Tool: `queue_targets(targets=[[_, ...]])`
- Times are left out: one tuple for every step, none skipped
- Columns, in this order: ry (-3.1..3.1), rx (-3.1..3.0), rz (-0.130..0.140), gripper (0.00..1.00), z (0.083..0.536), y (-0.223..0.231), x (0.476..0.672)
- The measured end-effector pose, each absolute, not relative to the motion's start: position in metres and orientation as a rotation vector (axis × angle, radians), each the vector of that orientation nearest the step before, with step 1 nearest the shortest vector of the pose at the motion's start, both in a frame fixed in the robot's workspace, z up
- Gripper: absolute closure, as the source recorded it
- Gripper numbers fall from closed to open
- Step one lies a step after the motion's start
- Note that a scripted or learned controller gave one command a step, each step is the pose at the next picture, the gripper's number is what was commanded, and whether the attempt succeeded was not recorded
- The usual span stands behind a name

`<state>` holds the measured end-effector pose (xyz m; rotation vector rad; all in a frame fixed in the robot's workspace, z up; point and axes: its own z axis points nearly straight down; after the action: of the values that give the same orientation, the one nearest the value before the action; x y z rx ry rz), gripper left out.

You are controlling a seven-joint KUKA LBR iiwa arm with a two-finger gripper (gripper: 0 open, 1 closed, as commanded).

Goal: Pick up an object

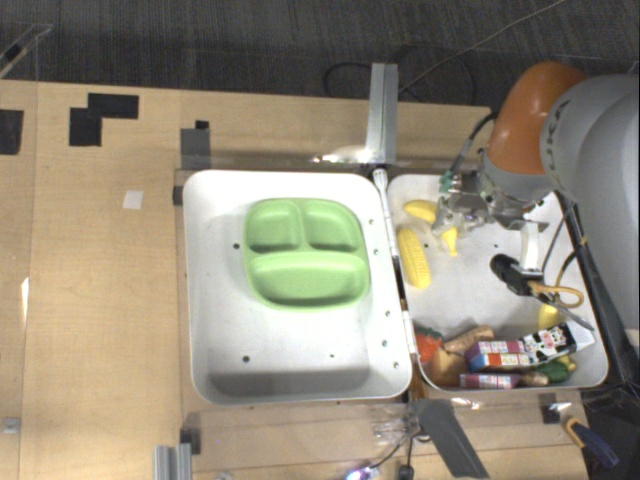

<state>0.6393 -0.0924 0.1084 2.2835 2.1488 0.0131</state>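
Observation:
The right bin [470,288] holds the loose objects. A yellow corn cob [413,256] lies along its left wall. Beside the cob's top end is a yellow banana [420,211], and a small yellow piece [449,240] lies just right of the cob. My gripper [458,216] hangs low over the bin's upper part, between the banana and the small yellow piece and very close to both. The wrist hides its fingertips, and nothing is clearly seen between them.
The left bin [215,348] holds a green divided plate [303,251]. Along the right bin's front edge lie an orange-red item [428,348], a brown piece [468,340], small coloured boxes [497,354], a black-and-white item [548,341] and a green one [553,371].

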Motion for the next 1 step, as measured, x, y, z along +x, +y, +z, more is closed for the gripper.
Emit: queue_targets(targets=[[2.162, 2.269, 0.008, 1.00, 0.0930, -0.0915, 0.6414]])
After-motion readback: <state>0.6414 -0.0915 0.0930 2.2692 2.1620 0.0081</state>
